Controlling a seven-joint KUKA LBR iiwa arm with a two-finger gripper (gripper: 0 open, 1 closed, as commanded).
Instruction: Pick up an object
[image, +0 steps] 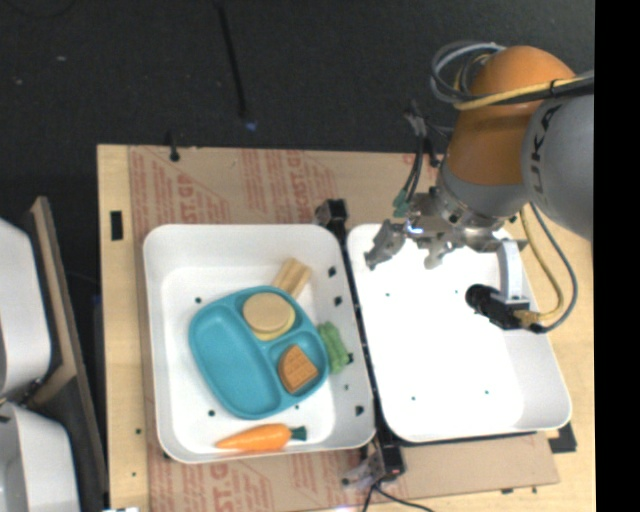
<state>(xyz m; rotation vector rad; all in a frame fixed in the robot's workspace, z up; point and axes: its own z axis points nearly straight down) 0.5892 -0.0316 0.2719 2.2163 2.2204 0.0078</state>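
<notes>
Two splayed fingers (405, 247), seemingly holding nothing, above right bin (520, 400); blue tray (232, 360) in left bin (165, 300)

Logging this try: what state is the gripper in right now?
Gripper: jaws open, holding nothing, above the right bin's far-left corner.

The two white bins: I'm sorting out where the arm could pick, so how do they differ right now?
The left bin holds a blue tray, a carrot and other toy food; the right bin shows a bare white floor. The gripper hangs over the right bin's far edge, not over the left bin. Both are shallow, white and sit side by side.
</notes>
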